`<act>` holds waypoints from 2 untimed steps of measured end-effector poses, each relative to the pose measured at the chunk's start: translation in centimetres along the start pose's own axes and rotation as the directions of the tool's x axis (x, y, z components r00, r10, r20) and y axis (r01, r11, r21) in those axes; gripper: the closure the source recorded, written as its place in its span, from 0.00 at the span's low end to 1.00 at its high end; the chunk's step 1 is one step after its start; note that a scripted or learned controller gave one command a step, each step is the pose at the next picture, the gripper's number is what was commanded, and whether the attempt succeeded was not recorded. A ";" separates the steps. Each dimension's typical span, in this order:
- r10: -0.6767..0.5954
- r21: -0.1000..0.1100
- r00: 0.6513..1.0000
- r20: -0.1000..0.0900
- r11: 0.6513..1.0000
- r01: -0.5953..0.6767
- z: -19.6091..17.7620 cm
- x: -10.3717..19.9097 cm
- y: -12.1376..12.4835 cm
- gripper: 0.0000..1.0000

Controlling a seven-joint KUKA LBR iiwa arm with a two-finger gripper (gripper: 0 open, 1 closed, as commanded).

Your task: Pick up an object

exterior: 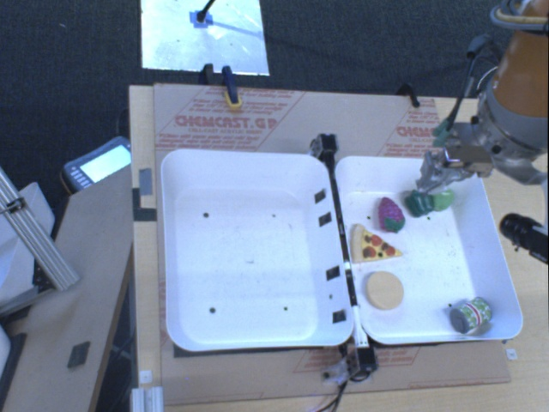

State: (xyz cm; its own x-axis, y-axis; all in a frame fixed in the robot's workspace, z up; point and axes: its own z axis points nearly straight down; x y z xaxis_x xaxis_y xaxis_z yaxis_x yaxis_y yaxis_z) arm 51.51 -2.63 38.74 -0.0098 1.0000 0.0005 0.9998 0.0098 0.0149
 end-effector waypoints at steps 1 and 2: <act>-0.001 0.001 1.000 -0.003 1.000 0.001 -9.4 6.2 -2.7 1.00; 0.002 0.024 1.000 0.000 1.000 -0.002 3.1 12.2 -2.8 1.00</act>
State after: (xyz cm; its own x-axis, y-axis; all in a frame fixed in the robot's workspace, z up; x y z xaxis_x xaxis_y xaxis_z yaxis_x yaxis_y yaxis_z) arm 48.66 9.59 35.57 -0.0080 1.0000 0.0001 0.9999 0.0080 -0.0095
